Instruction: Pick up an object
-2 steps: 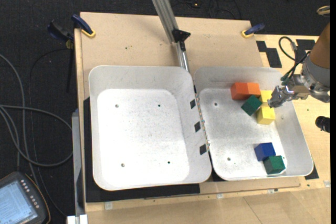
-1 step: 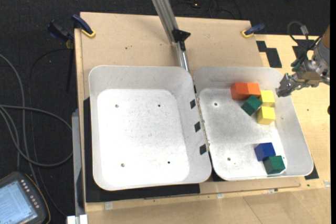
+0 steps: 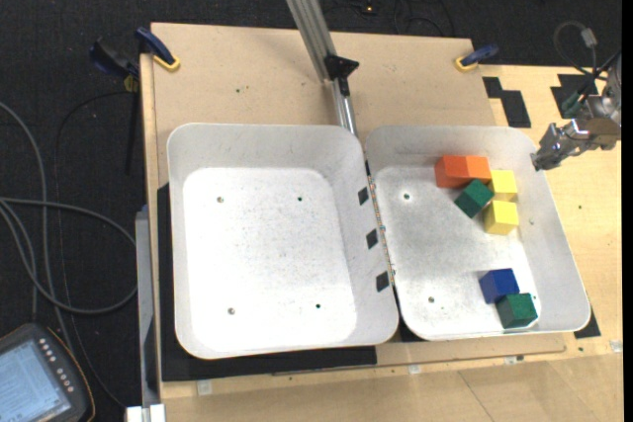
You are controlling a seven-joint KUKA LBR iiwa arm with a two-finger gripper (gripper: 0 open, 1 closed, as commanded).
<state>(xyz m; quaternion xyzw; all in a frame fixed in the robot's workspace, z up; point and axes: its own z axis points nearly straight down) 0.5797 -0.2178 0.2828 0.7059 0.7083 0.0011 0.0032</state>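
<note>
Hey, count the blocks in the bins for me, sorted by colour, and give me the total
Orange block: 1
Green blocks: 2
Yellow blocks: 2
Blue block: 1
Total: 6, all in the right bin.

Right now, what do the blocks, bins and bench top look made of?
Blocks, e.g. the orange block and blue block: probably painted wood or foam, given flat solid colours, matte faces and no glare. Bins, e.g. the right bin: likely moulded plastic, white with fine speckling, rounded corners and raised rims. Bench top: looks like unfinished plywood or fibreboard, tan and dull.
</note>
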